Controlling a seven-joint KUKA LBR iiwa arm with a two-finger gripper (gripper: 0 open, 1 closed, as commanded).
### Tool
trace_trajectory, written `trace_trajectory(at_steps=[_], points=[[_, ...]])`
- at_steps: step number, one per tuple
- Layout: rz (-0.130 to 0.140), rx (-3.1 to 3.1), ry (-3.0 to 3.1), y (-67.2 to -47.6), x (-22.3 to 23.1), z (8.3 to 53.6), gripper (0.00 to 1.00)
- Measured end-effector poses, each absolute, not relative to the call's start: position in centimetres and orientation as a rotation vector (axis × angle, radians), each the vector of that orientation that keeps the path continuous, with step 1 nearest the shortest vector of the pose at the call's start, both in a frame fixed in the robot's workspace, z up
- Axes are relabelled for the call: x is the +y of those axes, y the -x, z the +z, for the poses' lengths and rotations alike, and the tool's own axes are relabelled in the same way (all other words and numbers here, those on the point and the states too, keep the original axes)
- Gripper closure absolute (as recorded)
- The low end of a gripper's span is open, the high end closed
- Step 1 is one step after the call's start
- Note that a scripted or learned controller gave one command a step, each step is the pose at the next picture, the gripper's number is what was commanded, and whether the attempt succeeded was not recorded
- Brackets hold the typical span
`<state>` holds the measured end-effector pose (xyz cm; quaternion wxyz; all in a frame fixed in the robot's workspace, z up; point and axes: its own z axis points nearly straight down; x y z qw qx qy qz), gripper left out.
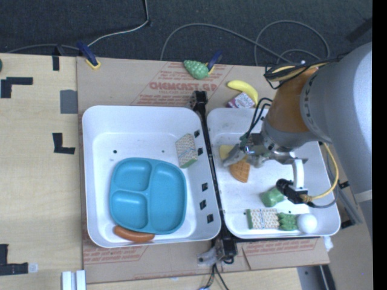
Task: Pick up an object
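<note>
**Claw low in the right bin, amid a clutter of toy food**

We see the grey two-finger claw (247, 148) down inside the right white bin (314, 162), its tips over a yellow wedge-shaped piece (228, 152) and just above an orange waffle-patterned cone piece (240, 172). Whether the claw is spread or pressed together, we cannot tell; the wrist and its cabling crowd the spot. The grey arm with its orange band (290, 104) comes in from the right and hides much of the bin's upper half.

Nearer the front wall we find a small green block (272, 197), a speckled rectangular sponge-like bar with a green end (263, 219) and a white ball (308, 223), the last two close together. A black clip strip (208, 162) divides the two bins.

In the left white bin (97, 162) a blue divided plastic plate (147, 195) fills the middle, a red-orange sausage (133, 234) lies at its front edge, and a tan-and-green sandwich-like block (187, 149) sits by the divider.

Behind the bins, on the brown cardboard sheet (151, 86), rest a yellow banana (243, 90) and a green leafy toy (196, 69).
</note>
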<state>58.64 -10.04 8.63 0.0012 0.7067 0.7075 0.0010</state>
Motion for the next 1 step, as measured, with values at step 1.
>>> trace_trajectory(at_steps=[1], points=[[0.003,2.221,-2.217,-58.67,-10.02,9.58,1.0]])
